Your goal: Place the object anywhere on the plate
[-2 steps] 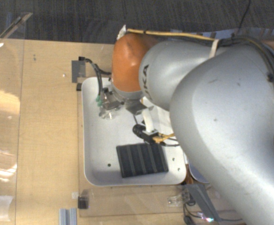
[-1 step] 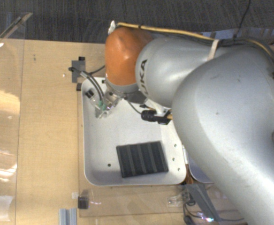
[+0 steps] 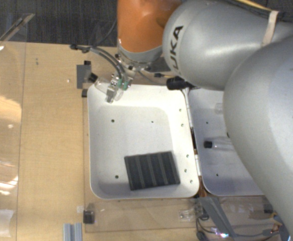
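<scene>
- Nearest the camera on the desk (image 3: 46, 134), a dark ribbed rectangular plate (image 3: 151, 170) lies flat in the left bin (image 3: 92, 149), at its near right part, with nothing on it.
- Just beyond, in the right bin (image 3: 211, 182), lies a small clear piece with a dark tip (image 3: 210, 144). It is probably the object, but it is too small to be sure. It is well apart from the plate.
- Farthest back, the hand (image 3: 114, 88) hangs over the left bin's far left corner. Something clear and green is at its tip. Cannot tell whether it is wide, narrow or holding anything.
- Step, as a judgement: placing not yet done.
- Next move calls for carrying the object over the ribbed plate, lowering it and letting go.
</scene>
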You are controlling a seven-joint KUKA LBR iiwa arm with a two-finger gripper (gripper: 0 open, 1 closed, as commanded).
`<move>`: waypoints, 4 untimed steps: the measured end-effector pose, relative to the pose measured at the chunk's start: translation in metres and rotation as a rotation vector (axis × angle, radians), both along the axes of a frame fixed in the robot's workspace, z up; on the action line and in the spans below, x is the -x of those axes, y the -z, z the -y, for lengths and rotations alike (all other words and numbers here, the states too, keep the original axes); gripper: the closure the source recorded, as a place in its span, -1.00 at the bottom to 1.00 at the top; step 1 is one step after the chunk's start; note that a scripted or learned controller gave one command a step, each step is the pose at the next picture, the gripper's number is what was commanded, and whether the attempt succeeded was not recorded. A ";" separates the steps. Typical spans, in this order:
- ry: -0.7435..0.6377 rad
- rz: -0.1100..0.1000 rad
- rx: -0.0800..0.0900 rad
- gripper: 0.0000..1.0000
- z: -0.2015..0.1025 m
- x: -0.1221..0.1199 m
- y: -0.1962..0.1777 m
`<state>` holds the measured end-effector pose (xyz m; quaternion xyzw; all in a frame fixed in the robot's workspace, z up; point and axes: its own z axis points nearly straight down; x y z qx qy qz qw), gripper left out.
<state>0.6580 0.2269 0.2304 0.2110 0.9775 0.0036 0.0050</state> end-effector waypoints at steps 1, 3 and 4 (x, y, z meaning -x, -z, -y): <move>0.336 -0.008 0.000 1.00 -0.003 -0.003 0.089; -0.360 -0.001 0.003 1.00 0.026 0.124 0.051; -0.374 0.002 0.003 1.00 0.000 0.056 -0.026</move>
